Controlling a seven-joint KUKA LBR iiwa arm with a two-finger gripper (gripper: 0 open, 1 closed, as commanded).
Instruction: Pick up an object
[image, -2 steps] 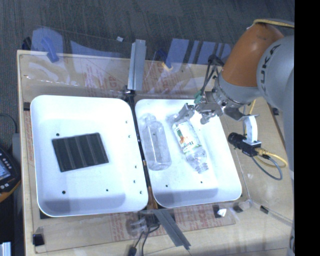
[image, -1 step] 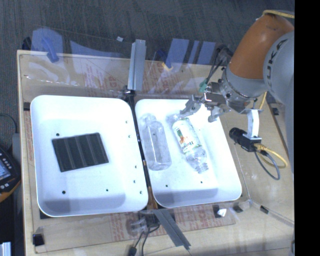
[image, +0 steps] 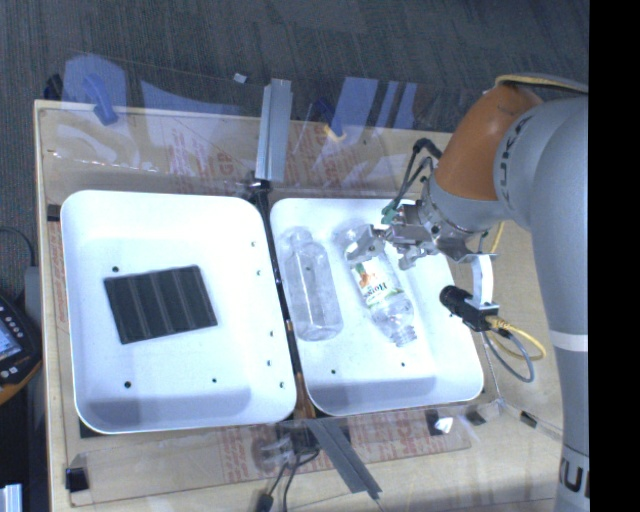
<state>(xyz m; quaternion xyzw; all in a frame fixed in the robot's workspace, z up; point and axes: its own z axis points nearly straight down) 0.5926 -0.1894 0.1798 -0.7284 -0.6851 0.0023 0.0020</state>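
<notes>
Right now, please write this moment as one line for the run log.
phase: reaching | gripper: above labelled bottle top | clear bottle: lying in right bin | dark ridged mat: left bin

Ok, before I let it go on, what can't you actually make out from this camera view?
- Gripper: fingers too small and cluttered against the wrist hardware to read.
- Labelled bottle: its top end is covered by the gripper, so contact is unclear; label print too small.
- Clear bottle: transparent against the right bin, contents uncertain.
- Dark ribbed panel in the left bin: identity unclear.
</notes>
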